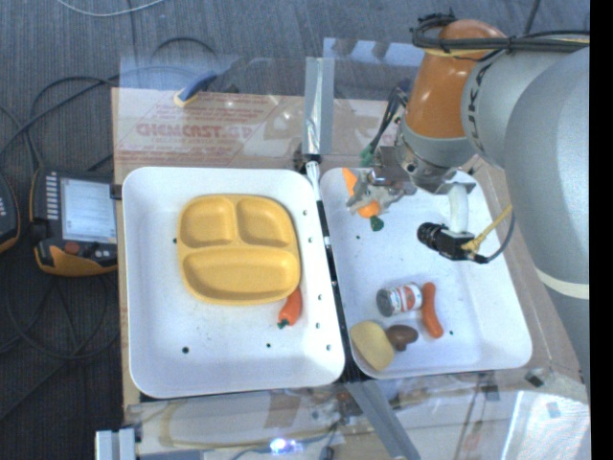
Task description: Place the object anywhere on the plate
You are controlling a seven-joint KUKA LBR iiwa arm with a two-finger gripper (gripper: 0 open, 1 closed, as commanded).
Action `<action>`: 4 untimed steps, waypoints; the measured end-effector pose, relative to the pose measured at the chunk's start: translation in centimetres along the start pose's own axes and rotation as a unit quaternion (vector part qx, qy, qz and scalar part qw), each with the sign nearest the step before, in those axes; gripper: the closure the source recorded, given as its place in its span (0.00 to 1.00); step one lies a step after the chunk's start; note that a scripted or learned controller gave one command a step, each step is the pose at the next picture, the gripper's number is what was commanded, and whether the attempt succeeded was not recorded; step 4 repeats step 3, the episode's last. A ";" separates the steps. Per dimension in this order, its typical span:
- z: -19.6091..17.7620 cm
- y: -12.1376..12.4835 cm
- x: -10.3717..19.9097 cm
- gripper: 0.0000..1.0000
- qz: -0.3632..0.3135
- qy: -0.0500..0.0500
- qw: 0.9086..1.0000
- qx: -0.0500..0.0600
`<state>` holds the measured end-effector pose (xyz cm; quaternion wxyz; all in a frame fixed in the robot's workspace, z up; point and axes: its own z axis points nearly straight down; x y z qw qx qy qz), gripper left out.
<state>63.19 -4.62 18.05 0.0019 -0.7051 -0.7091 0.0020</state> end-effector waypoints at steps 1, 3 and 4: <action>0.0 0.1 6.7 1.00 0.023 0.000 1.000 0.000; 0.0 -2.3 10.4 0.00 0.168 -0.002 0.986 0.000; 0.0 -2.3 10.4 0.00 0.168 -0.002 0.986 0.000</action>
